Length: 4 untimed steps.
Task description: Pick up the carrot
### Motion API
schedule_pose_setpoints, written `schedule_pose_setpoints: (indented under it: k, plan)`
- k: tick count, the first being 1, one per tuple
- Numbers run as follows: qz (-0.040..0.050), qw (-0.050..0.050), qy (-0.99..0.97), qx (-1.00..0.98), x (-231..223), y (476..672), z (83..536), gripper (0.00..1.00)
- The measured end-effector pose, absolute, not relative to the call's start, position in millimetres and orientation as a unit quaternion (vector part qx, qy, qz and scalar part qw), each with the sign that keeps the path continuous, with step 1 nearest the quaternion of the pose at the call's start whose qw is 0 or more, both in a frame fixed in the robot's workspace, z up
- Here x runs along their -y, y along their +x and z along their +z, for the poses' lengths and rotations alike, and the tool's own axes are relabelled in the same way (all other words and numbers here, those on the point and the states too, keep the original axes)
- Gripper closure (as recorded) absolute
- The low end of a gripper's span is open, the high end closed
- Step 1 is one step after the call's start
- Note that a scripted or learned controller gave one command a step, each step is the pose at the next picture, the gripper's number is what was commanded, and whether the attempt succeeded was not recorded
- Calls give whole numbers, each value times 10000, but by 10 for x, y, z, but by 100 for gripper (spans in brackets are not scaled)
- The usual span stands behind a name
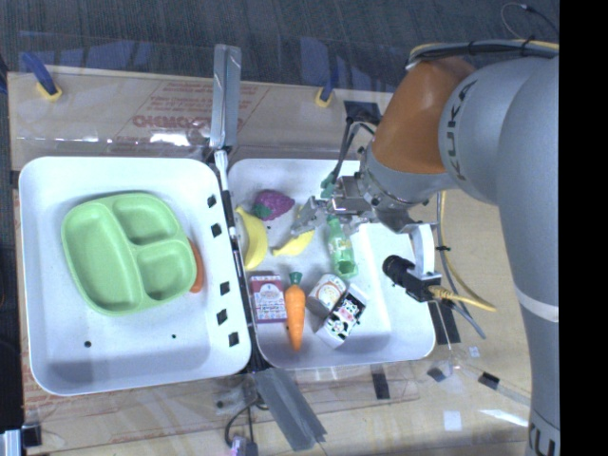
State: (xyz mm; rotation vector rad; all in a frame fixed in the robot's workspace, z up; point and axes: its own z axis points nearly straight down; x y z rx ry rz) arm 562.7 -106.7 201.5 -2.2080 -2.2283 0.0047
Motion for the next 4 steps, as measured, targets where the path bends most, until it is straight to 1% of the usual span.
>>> schedule_pose_setpoints:
  k: [1, 2, 3, 4]
  plan:
    - [20, 24, -7477, 6640, 815, 5373, 2029, 0]
    - [-9, -6, -7064, 7078, 1069, 4833, 1029, 0]
    - [-5, -6, -7045, 7097, 1066, 4837, 1121, 100]
    - [5, 13, -6827, 7307, 275, 4946, 1914, 100]
